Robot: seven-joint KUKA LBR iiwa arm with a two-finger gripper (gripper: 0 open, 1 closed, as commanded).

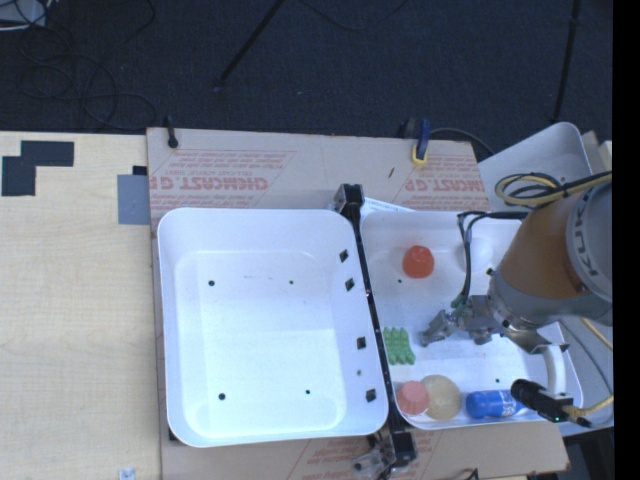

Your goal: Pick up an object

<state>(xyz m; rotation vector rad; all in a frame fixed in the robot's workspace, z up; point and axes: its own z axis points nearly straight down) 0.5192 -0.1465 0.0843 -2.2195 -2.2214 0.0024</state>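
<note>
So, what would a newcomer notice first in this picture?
Probably the grey arm with its orange band reaching in from the right, its gripper above the right bin. Next, the colourful things there: an orange ball, a green block, and a blue bottle near the front.

The bench (70, 298) bears a cardboard sheet (300, 173) under two white bins (175, 233).
</note>
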